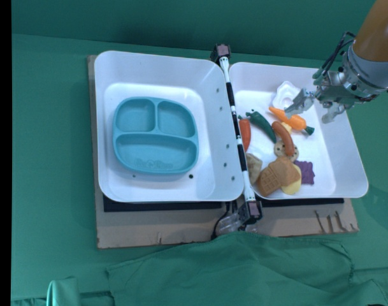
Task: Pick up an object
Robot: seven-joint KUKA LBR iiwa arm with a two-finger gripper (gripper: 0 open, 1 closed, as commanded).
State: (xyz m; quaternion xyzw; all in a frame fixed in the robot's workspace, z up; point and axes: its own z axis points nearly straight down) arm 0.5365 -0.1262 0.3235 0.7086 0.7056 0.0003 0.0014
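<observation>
The pincer (pixel 316 104) hovers with fingers apart over the right bin (pixel 346 164), just beside the toy carrot (pixel 289 118). Approach step; next, it likely descends and closes.

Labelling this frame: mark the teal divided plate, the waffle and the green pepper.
teal divided plate (pixel 137 163): camera view, on the floor of its large compartment.
waffle (pixel 271 178): camera view, on its grid face.
green pepper (pixel 264 127): camera view, mid-body.

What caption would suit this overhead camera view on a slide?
Robot arm's tool hovers above toy food in the right bin; a teal divided plate sits in the left bin.
</observation>
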